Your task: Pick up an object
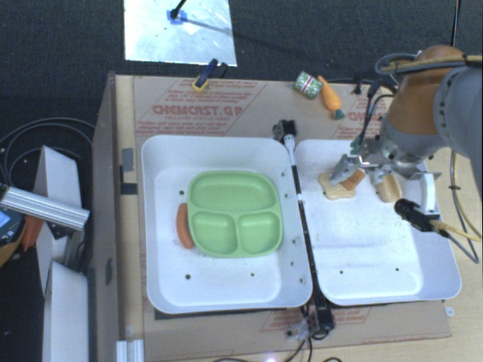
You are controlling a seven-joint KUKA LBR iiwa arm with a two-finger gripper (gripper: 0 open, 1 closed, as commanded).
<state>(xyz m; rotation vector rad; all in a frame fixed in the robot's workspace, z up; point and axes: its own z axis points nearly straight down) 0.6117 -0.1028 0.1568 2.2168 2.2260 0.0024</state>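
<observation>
Even overhead light, slightly soft focus

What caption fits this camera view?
Gripper over tan toy food in the right bin; green tray in the left bin.

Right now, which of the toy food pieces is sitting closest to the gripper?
The tan bread piece in the right bin, just under the gripper. The hot dog lies in the left bin; the carrot outside both.

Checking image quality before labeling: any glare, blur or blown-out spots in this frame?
Camera view: the foil sheet above the bench glares bright; both white bins run near overexposed, with soft shadows along their walls; the gripper and the tan pieces beside it look soft; the green tray reads cleanly.
</observation>
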